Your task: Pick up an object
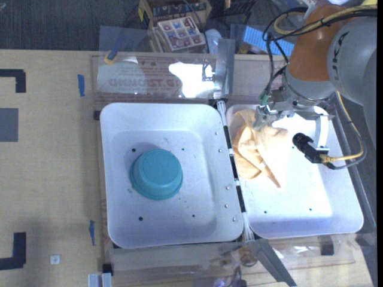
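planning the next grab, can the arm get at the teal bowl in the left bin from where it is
Probably yes. The teal bowl sits alone, upside down, in the left bin, with nothing over it. The hand is over the cloth in the right bin.

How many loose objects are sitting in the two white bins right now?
2: a teal bowl in the left bin, a tan cloth in the right bin. The arm may hide others.

Light wooden bench (pixel 48 160), two shallow white bins touching side by side, left bin (pixel 119 124), right bin (pixel 335 214)
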`<state>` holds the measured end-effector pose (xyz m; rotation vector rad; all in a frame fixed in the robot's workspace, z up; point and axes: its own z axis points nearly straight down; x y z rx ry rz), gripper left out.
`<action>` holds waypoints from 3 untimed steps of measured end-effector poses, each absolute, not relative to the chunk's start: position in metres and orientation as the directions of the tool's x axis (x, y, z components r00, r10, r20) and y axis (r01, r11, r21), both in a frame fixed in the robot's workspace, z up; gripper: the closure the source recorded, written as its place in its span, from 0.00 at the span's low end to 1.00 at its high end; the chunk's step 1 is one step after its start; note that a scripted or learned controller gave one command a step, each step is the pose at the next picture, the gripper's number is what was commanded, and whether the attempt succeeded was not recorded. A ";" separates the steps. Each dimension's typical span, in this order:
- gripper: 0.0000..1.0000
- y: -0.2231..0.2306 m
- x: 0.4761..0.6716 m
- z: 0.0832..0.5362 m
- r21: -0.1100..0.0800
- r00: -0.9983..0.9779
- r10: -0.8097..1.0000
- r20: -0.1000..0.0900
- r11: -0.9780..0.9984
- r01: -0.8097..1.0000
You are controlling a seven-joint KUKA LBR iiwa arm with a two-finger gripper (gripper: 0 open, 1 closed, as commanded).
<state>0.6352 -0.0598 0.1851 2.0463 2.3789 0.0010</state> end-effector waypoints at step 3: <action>1.00 -0.071 0.668 0.186 0.005 -0.507 0.862 -0.005 0.507 0.862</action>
